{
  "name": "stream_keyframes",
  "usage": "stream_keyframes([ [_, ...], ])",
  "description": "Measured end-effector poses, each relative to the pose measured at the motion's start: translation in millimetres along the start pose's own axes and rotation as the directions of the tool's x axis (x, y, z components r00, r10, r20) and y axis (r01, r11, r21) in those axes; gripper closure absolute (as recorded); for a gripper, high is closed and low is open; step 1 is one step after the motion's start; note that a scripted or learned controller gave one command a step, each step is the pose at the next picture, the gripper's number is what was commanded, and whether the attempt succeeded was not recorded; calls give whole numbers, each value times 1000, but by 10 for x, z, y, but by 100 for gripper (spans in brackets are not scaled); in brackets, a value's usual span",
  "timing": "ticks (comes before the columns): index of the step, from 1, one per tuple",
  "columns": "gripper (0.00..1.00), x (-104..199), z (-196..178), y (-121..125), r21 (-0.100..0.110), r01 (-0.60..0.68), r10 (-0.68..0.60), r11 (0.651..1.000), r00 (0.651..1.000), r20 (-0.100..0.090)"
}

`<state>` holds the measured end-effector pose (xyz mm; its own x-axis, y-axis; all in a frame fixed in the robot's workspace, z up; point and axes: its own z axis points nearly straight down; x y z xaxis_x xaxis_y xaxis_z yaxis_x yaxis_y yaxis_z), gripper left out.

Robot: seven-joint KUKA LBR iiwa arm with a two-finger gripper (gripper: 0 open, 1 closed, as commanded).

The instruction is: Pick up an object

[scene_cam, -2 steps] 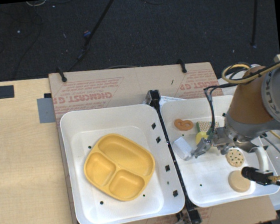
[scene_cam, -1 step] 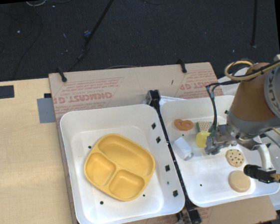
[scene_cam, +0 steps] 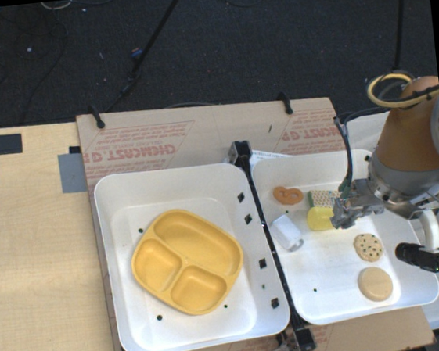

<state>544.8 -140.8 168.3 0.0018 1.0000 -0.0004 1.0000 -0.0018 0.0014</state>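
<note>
In the right bin point(scene_cam: 422, 297), nearest the camera, a pale tan round piece point(scene_cam: 375, 284) is seen lying flat, and just beyond it a chocolate-chip cookie point(scene_cam: 368, 247). In the left bin point(scene_cam: 114, 222), a yellow divided plate point(scene_cam: 186, 260) with three compartments is seen lying flat, turned at an angle.

Farther back in the right bin, a clear, whitish cup-like item point(scene_cam: 287, 232) is found on its side close to the divider between the bins. A yellow object point(scene_cam: 320, 218) is seen just to its right, with the gripper point(scene_cam: 342, 213) right beside it at its right edge. It cannot be told whether contact is made, nor whether the gripper is apart or together. No object is seen held.

Beyond these, a patterned green-and-white piece point(scene_cam: 321, 198) and an orange pretzel-shaped item point(scene_cam: 288, 195) are seen lying side by side.
</note>
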Motion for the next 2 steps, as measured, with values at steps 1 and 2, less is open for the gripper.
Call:
stream_keyframes([
  [1, 100, -7, -381, 7, 0, 3, -3, 1000, 1000, 0],
  [2, 100, 570, -492, 136, 2, 7, -7, 1000, 1000, -2],
])
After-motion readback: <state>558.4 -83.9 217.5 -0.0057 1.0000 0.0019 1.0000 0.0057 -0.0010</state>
